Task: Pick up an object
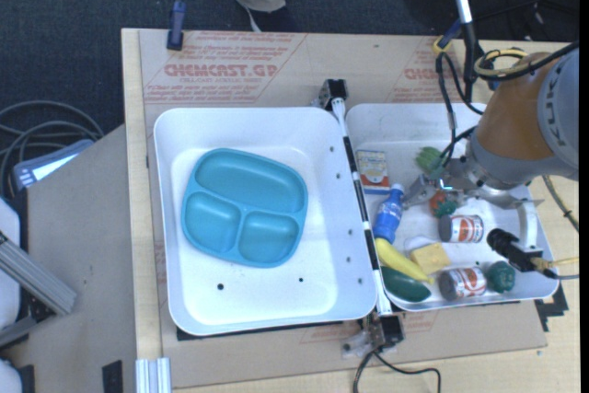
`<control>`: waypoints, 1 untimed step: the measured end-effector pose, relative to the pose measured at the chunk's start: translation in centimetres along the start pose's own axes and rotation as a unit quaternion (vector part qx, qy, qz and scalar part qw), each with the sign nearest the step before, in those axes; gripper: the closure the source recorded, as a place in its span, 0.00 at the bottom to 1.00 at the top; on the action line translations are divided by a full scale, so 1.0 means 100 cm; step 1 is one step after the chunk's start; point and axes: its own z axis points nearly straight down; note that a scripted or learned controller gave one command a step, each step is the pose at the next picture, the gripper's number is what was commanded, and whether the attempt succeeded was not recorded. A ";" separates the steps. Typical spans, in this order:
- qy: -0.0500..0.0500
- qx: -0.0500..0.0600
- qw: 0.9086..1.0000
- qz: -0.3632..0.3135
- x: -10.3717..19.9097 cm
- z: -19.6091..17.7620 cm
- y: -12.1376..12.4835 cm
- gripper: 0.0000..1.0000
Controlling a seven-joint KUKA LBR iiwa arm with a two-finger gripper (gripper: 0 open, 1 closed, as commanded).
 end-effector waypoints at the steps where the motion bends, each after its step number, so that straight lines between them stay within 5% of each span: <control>1: 0.000 -0.001 1.000 -0.001 -0.024 -0.001 0.056 0.00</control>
